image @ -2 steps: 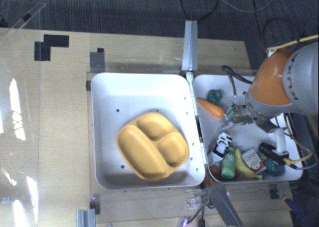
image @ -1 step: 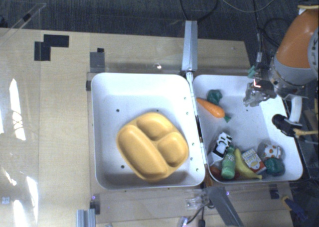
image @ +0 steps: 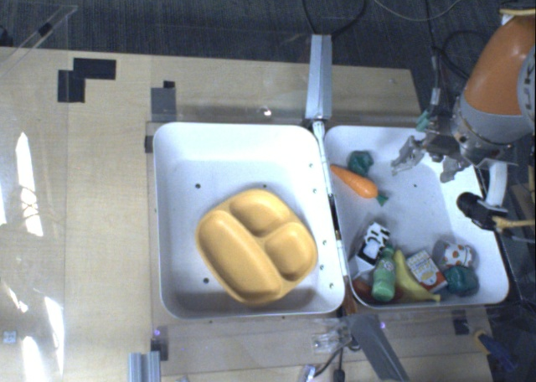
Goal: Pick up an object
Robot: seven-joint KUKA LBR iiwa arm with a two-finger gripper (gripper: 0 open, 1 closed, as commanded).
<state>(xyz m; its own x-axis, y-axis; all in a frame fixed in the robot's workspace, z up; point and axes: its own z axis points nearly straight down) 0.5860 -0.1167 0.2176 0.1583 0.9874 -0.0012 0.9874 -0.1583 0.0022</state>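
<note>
Left bin (image: 172,204): one large yellow three-part tray (image: 255,244), lying near the middle toward the near side.

Right bin (image: 419,204): carrot (image: 356,183) at the far left, just beside a small dark green item (image: 361,161). Along the near wall, crowded together: black-and-white block (image: 375,243), green bottle (image: 383,278), banana (image: 412,278), small carton (image: 425,268), white-and-red piece (image: 456,253), teal lump (image: 461,281).

Gripper (image: 429,157): over the far right part of the right bin, fingers spread apart, nothing between them. Bare bin floor beneath; carrot to its left, well apart.
</note>
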